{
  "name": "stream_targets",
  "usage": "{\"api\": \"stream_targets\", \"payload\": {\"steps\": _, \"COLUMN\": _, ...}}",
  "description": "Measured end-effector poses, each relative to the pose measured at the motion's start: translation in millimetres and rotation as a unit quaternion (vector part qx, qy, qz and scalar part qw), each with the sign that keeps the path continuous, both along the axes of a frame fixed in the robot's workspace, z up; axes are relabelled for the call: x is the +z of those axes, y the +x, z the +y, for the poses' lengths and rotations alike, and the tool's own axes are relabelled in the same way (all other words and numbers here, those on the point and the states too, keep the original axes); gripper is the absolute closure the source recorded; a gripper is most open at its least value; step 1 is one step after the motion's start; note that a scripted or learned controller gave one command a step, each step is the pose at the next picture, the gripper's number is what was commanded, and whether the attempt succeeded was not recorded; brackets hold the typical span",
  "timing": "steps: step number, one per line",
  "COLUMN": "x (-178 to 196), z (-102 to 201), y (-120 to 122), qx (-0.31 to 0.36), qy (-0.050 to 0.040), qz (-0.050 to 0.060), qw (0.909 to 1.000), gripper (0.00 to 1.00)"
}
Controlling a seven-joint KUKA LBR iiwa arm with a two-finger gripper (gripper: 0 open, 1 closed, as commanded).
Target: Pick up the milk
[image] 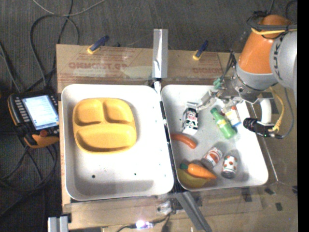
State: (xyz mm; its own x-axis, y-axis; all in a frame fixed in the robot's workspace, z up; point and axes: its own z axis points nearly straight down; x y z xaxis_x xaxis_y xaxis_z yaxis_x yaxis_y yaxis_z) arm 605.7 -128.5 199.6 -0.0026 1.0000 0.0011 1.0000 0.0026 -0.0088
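Camera view has the gripper (211, 99) hanging over the upper part of the right bin (258, 170), fingers spread open with nothing between them, so I'd call this the approach step and not a grab yet. The milk carton (190, 119) lies just down-left of the fingertips, near the bin's left wall, with a green bottle (223, 123) close on its right and a sausage (184, 140) just below. Next move probably needs a short shift left and a drop so the fingers straddle the carton without clipping the bottle.
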Motion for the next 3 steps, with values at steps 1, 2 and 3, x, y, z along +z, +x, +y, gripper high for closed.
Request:
{"api": "stream_targets", "payload": {"steps": 1, "x": 11.9, "z": -0.5, "y": 4.2, "qx": 0.019, "qy": -0.0006, "qz": -0.001, "qw": 0.9998, "gripper": 0.0}}
{"api": "stream_targets", "payload": {"steps": 2, "x": -104.7, "z": 16.3, "y": -1.7, "qx": 0.074, "qy": 0.0008, "qz": -0.001, "qw": 0.9973, "gripper": 0.0}}
{"api": "stream_targets", "payload": {"steps": 3, "x": -100.5, "z": 16.3, "y": -2.6, "qx": 0.073, "qy": 0.0019, "qz": 0.002, "qw": 0.9973, "gripper": 1.0}}
